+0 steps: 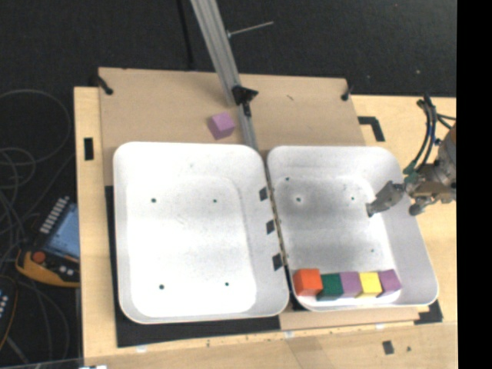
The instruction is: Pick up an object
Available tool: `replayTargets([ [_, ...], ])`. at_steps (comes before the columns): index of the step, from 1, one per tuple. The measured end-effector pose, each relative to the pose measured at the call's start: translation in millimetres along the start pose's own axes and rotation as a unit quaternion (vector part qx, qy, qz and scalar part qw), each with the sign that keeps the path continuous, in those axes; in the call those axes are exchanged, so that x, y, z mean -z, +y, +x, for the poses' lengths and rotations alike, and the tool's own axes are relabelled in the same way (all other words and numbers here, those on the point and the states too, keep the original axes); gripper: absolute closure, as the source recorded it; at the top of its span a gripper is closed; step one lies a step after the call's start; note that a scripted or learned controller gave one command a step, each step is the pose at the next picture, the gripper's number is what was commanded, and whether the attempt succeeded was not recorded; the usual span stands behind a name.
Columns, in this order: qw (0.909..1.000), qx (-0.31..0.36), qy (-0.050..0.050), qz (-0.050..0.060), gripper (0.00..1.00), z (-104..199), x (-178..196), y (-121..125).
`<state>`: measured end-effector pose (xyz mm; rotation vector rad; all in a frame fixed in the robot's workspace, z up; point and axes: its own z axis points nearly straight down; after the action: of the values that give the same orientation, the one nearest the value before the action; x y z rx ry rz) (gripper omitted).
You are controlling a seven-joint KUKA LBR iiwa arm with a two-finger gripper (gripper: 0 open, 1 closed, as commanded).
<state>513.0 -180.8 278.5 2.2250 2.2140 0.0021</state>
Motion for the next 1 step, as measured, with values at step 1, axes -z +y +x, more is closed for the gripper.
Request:
replayTargets([
  [1,1.0000,0.002,0.001,0.005,0.00,-4.6,-134.7,-25.2],
])
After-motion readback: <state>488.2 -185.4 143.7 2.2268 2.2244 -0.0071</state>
